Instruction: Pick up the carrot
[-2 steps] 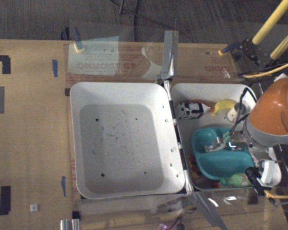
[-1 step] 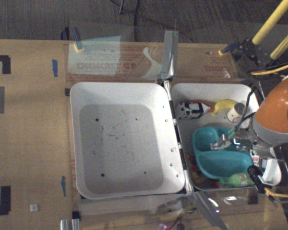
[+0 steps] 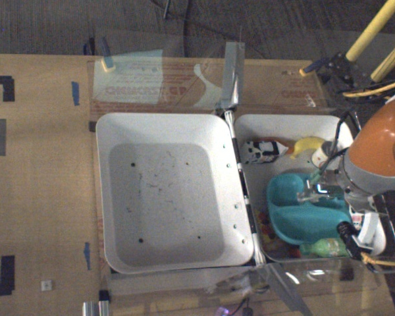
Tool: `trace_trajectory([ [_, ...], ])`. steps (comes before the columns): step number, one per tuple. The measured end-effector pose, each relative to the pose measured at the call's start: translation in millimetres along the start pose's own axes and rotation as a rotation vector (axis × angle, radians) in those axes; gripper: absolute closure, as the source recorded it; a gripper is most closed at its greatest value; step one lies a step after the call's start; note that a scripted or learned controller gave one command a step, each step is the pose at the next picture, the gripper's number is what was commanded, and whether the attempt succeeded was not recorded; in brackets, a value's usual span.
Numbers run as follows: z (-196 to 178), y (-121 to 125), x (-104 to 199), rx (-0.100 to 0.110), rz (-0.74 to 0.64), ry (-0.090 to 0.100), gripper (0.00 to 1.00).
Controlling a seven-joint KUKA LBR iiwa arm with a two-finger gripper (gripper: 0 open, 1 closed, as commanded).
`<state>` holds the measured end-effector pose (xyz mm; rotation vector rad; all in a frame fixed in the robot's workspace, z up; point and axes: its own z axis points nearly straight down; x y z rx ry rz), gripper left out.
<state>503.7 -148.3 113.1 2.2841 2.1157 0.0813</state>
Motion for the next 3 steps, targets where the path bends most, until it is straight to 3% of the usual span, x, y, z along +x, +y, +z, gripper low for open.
trace_trajectory([
  [1,3.1,-5.0,-10.1,0.010,0.013,-0.013,0.00],
  [2,12.4,-6.2,-12.8,0.008,0.152,-0.015,0.00],
  [3,13.5,-12.0,25.2,0.001,0.208,-0.031,0.00],
])
